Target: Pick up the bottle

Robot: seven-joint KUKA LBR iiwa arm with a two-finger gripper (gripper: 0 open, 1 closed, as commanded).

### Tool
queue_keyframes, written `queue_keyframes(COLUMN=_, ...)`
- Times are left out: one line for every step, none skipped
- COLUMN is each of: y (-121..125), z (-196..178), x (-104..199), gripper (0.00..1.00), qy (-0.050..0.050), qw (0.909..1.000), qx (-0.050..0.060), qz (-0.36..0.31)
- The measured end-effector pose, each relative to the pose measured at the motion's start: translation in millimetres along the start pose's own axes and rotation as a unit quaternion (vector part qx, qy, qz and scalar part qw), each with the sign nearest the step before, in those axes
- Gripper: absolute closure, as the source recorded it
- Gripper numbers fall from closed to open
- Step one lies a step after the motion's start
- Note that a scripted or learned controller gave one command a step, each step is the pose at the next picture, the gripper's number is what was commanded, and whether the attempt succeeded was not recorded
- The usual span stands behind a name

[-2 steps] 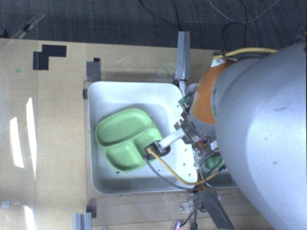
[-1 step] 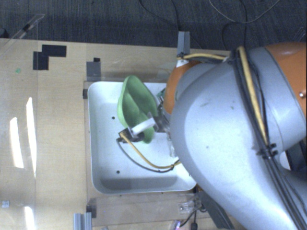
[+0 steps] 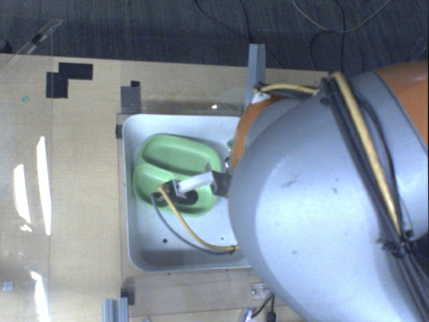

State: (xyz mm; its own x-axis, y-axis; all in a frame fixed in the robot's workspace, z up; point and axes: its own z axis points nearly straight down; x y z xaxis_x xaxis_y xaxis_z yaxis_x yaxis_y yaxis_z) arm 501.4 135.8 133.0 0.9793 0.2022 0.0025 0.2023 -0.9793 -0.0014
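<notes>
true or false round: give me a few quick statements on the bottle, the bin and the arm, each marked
1. The bottle is green. True.
2. The bottle lies outside the bin. False: it lies in the bin.
3. The arm reaches in from the view's left. False: it comes in from the right.
4. The arm hides part of the bin. True.

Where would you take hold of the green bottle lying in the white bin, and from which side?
Judging by its pose, from straight above: the green bottle lies flat in the white bin, whose wall stands close at the view's left. Grip across the shallow dip between its two rounded bulges, probably its narrowest part; the arm hides its right end.
</notes>
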Motion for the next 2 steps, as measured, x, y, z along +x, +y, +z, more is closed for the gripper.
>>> queue_keyframes(y=-17, z=43, x=-9, gripper=0.0, qy=0.003, qw=0.9978, qx=-0.001, qz=-0.066)
queue_keyframes(y=-19, z=32, x=-7, gripper=1.0, qy=0.005, qw=0.9976, qx=0.0, qz=-0.07)
